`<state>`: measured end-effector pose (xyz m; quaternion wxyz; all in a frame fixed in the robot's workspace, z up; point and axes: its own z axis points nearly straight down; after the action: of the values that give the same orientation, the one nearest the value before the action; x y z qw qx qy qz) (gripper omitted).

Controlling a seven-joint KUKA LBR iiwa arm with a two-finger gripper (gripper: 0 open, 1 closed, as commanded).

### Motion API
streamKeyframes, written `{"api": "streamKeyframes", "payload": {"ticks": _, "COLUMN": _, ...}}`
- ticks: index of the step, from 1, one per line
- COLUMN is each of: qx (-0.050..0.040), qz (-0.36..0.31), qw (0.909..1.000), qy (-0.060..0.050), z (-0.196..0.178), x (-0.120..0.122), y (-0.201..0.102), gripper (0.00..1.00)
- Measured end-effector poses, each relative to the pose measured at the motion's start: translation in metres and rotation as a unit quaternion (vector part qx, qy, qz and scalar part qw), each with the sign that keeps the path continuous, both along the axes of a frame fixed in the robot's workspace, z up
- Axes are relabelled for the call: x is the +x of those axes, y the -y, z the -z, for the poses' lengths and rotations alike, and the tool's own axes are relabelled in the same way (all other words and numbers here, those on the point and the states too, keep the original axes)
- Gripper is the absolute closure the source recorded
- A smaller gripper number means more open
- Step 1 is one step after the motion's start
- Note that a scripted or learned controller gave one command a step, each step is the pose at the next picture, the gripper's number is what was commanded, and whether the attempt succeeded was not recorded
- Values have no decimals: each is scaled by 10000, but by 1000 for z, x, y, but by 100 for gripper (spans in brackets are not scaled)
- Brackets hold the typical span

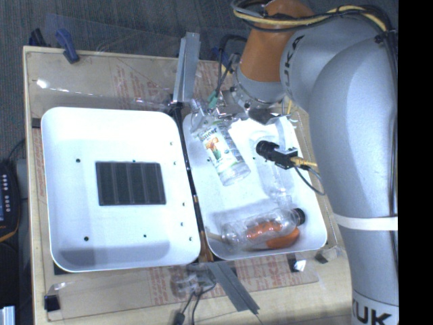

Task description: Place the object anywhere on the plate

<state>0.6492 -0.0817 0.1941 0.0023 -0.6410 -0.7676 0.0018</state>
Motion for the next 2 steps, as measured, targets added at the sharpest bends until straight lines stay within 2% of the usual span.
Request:
{"api": "streamKeyframes", "payload": {"ticks": 1, "qx": -4, "qz": -185, "qw": 9998, "qy": 0, "z": 4, "x": -38, "y": -69, "gripper": 100}}
{"api": "streamKeyframes", "payload": {"ticks": 2, "qx": -1, "qz": -960, "qw": 9954, "qy": -3, "z": 4, "x": -90, "y": -135, "gripper": 100}}
